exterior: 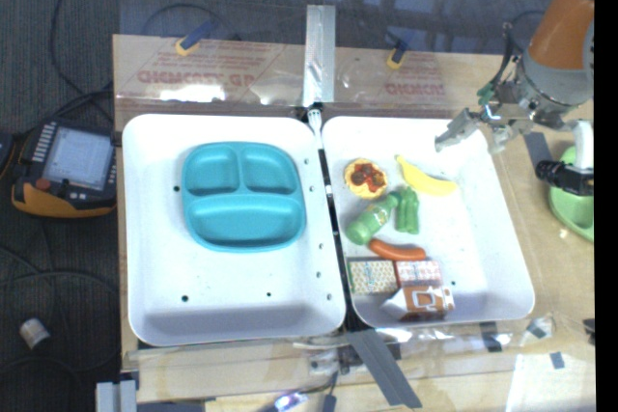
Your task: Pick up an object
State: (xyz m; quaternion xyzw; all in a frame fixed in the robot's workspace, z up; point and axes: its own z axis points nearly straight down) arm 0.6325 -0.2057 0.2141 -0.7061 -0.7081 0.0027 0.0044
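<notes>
Camera view: carton (425, 296) print perhaps illegible.

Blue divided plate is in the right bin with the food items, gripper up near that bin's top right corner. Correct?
Not quite. The camera view shows the blue divided plate alone in the left bin. The food items, such as the banana, lie in the right bin. The gripper is near that bin's top right corner, as you said.

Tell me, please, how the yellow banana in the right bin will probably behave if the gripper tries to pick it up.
The banana looks smooth and glossy, so it may slip between fingers. Its curved shape suggests it could rock or pivot when pushed. It lies apart from the green bottle, so a nudge would probably move it alone.
</notes>
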